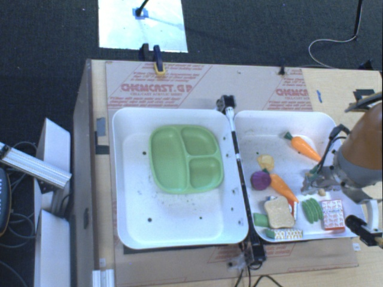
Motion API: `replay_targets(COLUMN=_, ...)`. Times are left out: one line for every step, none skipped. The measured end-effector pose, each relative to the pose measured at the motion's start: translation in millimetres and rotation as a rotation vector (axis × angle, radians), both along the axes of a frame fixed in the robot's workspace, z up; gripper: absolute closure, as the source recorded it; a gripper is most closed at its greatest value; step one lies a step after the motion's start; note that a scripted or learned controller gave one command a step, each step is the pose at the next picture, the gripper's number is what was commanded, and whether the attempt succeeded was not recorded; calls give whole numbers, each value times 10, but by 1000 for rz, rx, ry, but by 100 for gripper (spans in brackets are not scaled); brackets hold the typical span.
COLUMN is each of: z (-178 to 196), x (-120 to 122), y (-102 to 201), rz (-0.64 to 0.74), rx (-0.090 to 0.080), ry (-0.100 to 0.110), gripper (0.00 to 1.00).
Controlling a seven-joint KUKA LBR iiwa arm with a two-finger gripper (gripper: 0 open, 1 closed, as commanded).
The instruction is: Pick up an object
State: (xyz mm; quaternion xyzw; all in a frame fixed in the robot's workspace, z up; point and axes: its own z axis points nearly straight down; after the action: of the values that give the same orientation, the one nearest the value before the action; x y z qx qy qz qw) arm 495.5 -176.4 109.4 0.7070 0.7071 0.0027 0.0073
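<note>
The right white bin (263, 124) holds several toy foods. An orange carrot (302, 146) lies at the back, with a small yellow piece (266, 161) and a purple piece (260, 180) nearer the middle. A second carrot (282, 187) lies slanted beside a bread slice (278, 212). A green pea pod (311, 210) and a red-and-white box (332, 214) sit at the front right. My gripper (313, 182) hangs low over the bin's right part, just above the pea pod and right of the second carrot. I see nothing held in it.
The left white bin (134, 220) bears a green divided plate (185, 159). A flat green-and-white packet (281, 234) lies at the right bin's front edge. A black clamp bar (236, 154) runs between the bins. The arm's grey body (362, 154) covers the right bin's right rim.
</note>
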Motion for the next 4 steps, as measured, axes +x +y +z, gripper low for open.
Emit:
replay_targets(z=-1, x=-1, y=1, rz=0, rx=0, ry=0, gripper=0)
replay_targets(z=-243, x=-73, y=480, rz=3, rx=5, ry=8, gripper=0)
replay_targets(z=-250, x=213, y=303, rz=3, rx=6, ry=12, gripper=0)
replay_targets(z=-147, x=219, y=304, rz=4, rx=6, ry=10, gripper=100)
